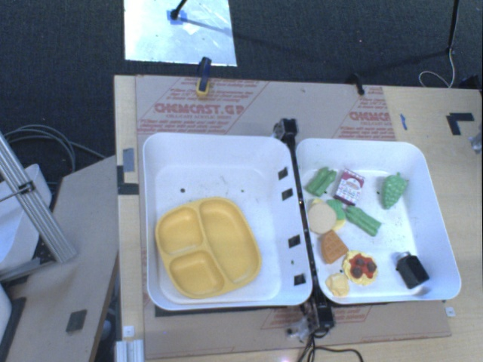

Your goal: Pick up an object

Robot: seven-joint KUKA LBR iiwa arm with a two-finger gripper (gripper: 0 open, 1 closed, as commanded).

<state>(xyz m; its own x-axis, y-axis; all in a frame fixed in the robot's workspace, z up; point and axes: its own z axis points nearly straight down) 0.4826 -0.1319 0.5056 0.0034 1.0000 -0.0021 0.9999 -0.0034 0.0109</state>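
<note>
The right bin [430,202] holds several toy foods: a green pod [321,180], a small maroon and white packet [349,187], a green leafy piece [392,190], a long green vegetable [361,219], a pale round disc [322,217], an orange wedge [333,246], a small pizza with red dots [361,268], a yellow chip [338,283] and a black block [411,270]. The left bin [226,161] bears a yellow divided plate [207,244] with three compartments.
A black divider with clips [296,202] runs between the two bins. A yellow and blue clamp [204,78] sits at the board's far edge. A metal frame post [30,202] stands at the left. A shiny sheet [179,21] lies on the floor behind.
</note>
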